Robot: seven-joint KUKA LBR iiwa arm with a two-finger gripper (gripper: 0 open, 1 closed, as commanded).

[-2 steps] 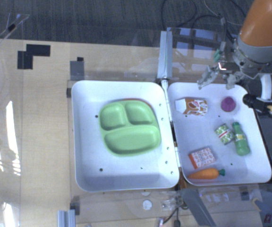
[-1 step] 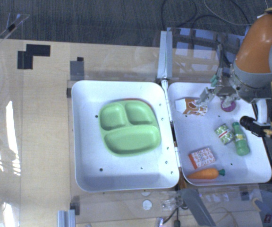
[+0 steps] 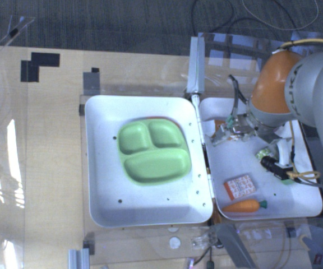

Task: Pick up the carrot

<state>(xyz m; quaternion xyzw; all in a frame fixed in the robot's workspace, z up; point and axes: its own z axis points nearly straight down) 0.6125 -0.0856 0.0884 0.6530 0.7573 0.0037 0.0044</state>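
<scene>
The carrot (image 3: 243, 206), orange with a green stub at its right end, lies flat along the front wall of the right bin (image 3: 313, 203). My gripper (image 3: 227, 131) hangs low over the back left part of that bin, well behind the carrot and apart from it. The grey arm with its orange band (image 3: 275, 88) rises above it on the right. Nothing shows in the gripper's grasp.
A small red-and-white packet (image 3: 240, 186) lies just behind the carrot. A small green-yellow item (image 3: 263, 153) and a white object (image 3: 287, 144) sit further right. The left bin (image 3: 102, 206) holds a green divided plate (image 3: 153, 150).
</scene>
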